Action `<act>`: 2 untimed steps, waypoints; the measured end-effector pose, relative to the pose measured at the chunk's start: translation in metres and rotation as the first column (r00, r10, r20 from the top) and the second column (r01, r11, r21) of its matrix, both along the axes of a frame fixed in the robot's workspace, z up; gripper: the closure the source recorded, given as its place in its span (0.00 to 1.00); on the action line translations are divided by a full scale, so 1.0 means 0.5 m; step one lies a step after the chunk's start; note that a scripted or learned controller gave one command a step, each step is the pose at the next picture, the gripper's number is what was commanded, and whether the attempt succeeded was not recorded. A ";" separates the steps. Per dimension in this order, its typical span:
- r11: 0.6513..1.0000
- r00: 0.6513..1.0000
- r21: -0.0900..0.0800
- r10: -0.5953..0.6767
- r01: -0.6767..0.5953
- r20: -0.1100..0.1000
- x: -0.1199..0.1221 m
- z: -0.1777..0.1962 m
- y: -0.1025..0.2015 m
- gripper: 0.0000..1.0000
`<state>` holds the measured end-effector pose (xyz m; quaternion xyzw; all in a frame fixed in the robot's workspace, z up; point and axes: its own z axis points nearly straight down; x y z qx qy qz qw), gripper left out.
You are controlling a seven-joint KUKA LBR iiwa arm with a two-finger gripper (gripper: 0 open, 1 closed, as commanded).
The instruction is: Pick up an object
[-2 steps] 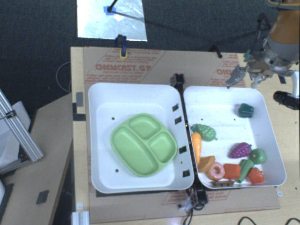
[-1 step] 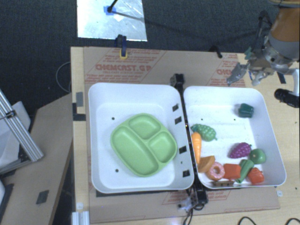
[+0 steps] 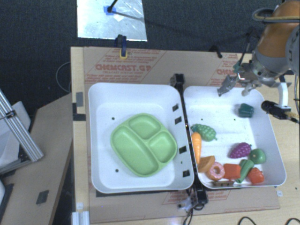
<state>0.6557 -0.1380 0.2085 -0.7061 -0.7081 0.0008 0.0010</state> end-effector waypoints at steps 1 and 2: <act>1.000 1.000 0.000 -0.001 0.001 0.001 -0.013 -0.097 0.015 0.00; 1.000 1.000 0.000 -0.002 0.002 0.000 -0.014 -0.220 0.007 0.00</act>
